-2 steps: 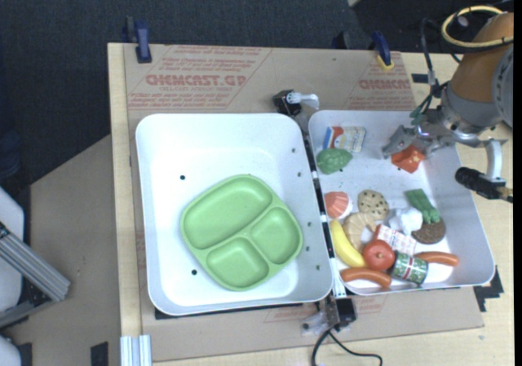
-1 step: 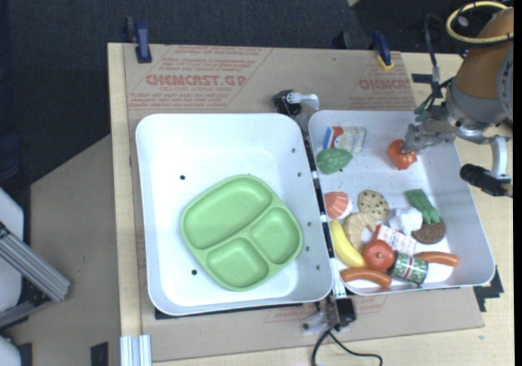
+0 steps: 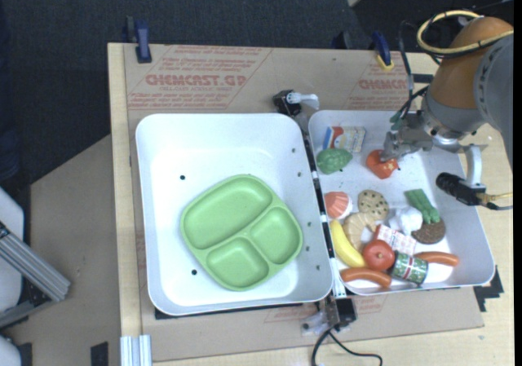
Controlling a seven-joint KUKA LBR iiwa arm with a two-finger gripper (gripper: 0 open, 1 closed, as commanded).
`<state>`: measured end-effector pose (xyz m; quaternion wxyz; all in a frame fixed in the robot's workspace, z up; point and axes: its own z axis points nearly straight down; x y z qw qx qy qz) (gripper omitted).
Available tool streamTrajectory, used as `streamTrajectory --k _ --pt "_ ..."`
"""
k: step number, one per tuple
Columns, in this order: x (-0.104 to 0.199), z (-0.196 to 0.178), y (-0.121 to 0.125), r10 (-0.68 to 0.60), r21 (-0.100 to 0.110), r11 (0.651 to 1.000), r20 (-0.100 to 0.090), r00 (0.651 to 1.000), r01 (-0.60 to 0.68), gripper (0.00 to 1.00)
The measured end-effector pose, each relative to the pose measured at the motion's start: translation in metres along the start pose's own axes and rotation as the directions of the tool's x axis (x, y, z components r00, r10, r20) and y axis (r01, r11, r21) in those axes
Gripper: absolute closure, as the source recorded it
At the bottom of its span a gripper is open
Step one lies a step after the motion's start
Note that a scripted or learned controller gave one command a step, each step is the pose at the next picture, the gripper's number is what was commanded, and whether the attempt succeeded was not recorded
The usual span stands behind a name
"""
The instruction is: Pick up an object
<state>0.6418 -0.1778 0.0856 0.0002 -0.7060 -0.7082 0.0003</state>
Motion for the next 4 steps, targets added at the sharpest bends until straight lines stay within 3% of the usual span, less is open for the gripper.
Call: streamTrajectory --k 1,2,3,4 --pt "0.020 -0.001 -0.033 0.004 -0.001 1.000 0.000 1.000 -0.004 1.00" --pt "0.020 0.001 -0.033 0.003 0.000 1.000 0.000 1.000 -0.003 0.00" --pt "0.059 0.001 -0.067 0.002 0.006 1.000 -0.003 1.000 -0.002 0.00" --pt "0.057 -0.009 -0.065 0.004 0.000 1.000 -0.001 1.000 -0.004 1.00"
